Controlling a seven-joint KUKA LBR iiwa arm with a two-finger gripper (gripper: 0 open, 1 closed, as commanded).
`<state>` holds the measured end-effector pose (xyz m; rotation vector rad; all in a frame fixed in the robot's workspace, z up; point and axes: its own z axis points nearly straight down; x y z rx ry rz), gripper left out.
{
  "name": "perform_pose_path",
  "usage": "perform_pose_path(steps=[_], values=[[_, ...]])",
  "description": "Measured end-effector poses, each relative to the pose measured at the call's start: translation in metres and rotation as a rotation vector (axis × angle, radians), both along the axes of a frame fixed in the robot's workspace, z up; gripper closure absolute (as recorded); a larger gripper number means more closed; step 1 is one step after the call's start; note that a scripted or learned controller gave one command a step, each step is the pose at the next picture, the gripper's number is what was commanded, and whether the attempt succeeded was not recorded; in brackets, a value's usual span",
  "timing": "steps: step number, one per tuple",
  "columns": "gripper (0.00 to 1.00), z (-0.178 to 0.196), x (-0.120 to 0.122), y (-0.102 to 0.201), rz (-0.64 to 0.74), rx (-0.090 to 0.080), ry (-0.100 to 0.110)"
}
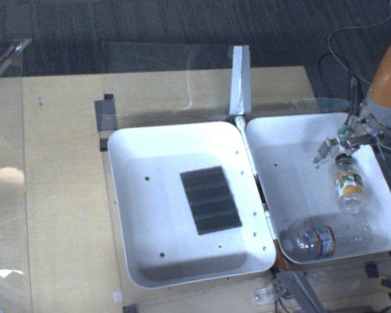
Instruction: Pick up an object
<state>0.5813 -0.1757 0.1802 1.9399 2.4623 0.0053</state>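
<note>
A small clear bottle with an orange label (348, 184) lies in the right bin (287, 178), cap pointing to the far side. A second clear bottle with a dark label (312, 241) lies on its side at that bin's near edge. A black ribbed rectangular block (212, 199) rests flat in the middle of the left bin (137, 192). My gripper (336, 150) hangs over the right bin's far right part, just beyond the orange-label bottle's cap. It is open, and nothing sits between its fingers.
The arm's orange band (389, 84) and cables (356, 40) crowd the right edge. A metal post (240, 79) rises behind the seam between the bins. A clear panel (7, 205) covers the bench on the left.
</note>
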Motion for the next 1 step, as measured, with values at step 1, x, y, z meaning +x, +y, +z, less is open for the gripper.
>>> perform_pose_path(steps=[1], values=[[0.00,-0.0815,-0.0110,-0.0247,0.057,0.000,-0.001]])
